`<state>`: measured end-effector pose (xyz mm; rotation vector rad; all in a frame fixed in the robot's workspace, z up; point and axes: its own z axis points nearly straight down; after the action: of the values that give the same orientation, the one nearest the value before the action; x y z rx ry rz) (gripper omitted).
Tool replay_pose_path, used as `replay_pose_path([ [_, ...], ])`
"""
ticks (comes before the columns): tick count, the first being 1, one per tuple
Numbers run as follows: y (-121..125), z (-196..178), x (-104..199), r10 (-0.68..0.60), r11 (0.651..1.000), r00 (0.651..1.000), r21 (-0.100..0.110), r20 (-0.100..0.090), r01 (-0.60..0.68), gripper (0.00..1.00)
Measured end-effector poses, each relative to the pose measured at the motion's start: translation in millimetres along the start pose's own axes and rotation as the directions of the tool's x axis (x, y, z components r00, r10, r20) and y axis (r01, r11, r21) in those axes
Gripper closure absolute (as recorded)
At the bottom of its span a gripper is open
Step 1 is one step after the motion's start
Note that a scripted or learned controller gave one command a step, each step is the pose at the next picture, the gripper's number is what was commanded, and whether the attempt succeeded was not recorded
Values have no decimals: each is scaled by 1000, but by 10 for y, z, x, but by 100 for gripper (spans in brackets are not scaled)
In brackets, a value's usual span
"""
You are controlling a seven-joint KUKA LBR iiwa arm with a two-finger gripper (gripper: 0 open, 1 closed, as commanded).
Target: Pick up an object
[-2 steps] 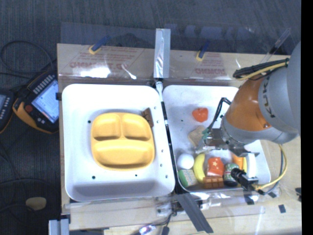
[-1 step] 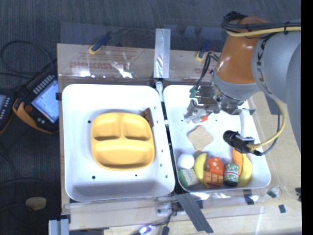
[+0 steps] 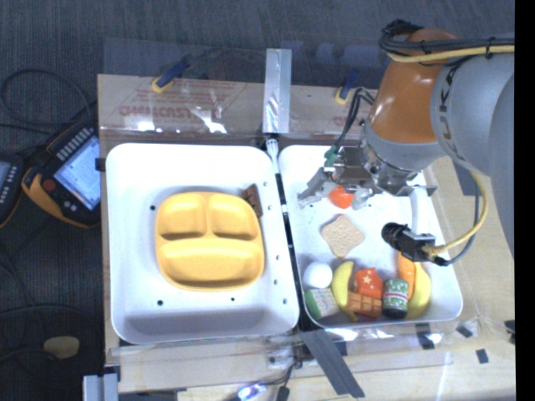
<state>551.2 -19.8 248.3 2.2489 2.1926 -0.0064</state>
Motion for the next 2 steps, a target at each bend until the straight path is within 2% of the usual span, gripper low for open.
replay_pose_path([
  [1,355,792,-1001,-110,994,994,1,-1,110,0],
  [2,-466,1568,-871,-186,982,982,-4,-3,186,0],
])
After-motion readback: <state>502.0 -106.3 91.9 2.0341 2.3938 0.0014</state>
